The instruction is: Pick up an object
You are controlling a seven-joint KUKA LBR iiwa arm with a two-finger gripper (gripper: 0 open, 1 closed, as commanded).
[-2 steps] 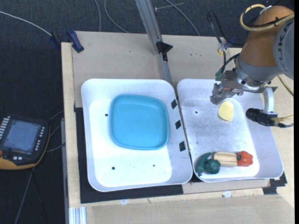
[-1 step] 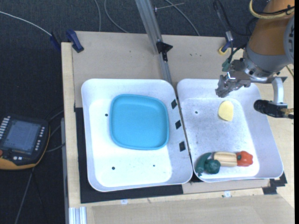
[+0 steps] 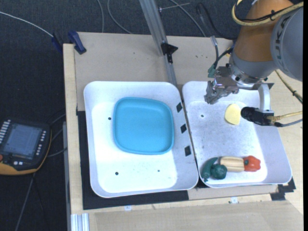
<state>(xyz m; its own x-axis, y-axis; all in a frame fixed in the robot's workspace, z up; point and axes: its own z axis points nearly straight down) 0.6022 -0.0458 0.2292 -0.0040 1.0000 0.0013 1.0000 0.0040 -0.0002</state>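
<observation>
My gripper (image 3: 211,98) hangs over the far left part of the right bin (image 3: 211,136), with nothing visible between its fingers. A pale yellow piece (image 3: 233,114) lies on the bin floor just to the right of the gripper. Along the near edge of the same bin lie a dark green lump (image 3: 214,170), a tan roll-shaped piece (image 3: 231,163) and a red piece (image 3: 252,163), side by side. The left bin (image 3: 98,129) holds a light blue square plate (image 3: 143,125).
A slanted metal pole (image 3: 156,25) rises behind the bins, between them. A handheld controller (image 3: 21,146) lies on the floor at the far left. Cables loop on the dark floor behind the bench.
</observation>
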